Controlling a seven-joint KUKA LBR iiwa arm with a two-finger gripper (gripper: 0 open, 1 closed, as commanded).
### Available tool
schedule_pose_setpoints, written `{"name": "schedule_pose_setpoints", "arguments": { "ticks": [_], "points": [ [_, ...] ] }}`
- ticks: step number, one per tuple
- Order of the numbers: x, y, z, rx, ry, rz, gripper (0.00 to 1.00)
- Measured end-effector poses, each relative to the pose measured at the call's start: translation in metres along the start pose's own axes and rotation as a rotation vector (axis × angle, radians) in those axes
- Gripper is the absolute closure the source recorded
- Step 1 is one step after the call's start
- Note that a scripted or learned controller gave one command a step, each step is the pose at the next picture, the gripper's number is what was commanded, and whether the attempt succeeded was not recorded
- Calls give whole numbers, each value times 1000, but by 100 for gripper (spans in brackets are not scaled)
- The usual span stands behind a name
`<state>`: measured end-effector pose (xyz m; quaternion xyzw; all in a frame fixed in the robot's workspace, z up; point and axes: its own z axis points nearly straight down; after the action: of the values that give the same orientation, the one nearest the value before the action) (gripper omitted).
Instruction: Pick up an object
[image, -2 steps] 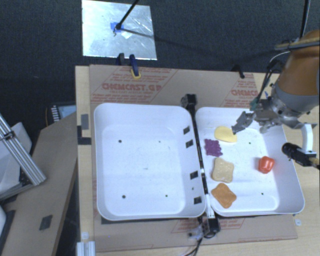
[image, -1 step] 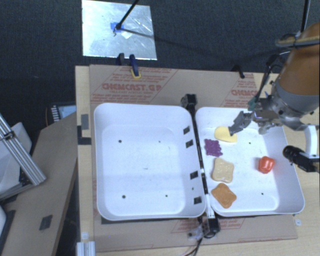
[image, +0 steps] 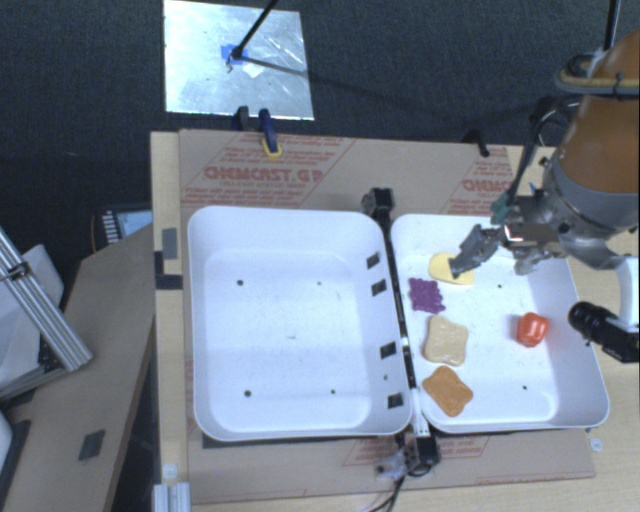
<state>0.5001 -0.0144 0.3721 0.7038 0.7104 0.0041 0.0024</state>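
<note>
The gripper (image: 463, 262) hangs at the right bin's (image: 570, 400) far-left part, its tip over a flat yellow piece (image: 442, 268); I cannot tell whether it grips. Purple lump (image: 426, 294), pale slice (image: 446, 341), orange-brown piece (image: 447, 390) line the left wall; a glossy red-orange piece (image: 532, 329) sits apart.

1. A single camera looks down on the bench (image: 330, 165) from above, at a slant rather than straight overhead.
2. It faces so that the two white bins sit side by side across the middle of the picture: the left bin (image: 205, 300) and the right bin (image: 570, 400).
3. The far edge of the bench lies toward the top, the near edge toward the bottom.
4. The arm (image: 600, 140) enters from the right side, its upper part cut by the frame's edge.
5. The camera stands back far enough to take in both bins whole, plus dark floor (image: 80, 100) beyond the bench at top and left.
</note>
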Motion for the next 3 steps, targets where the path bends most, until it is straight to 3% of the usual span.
{"name": "schedule_pose_setpoints", "arguments": {
  "ticks": [1, 2, 3],
  "points": [
    [62, -12, -157, -13, 2, -2, 0],
    [59, -11, -159, 2, -1, 0, 100],
    [125, -12, -64, 16, -3, -1, 100]
  ]
}}
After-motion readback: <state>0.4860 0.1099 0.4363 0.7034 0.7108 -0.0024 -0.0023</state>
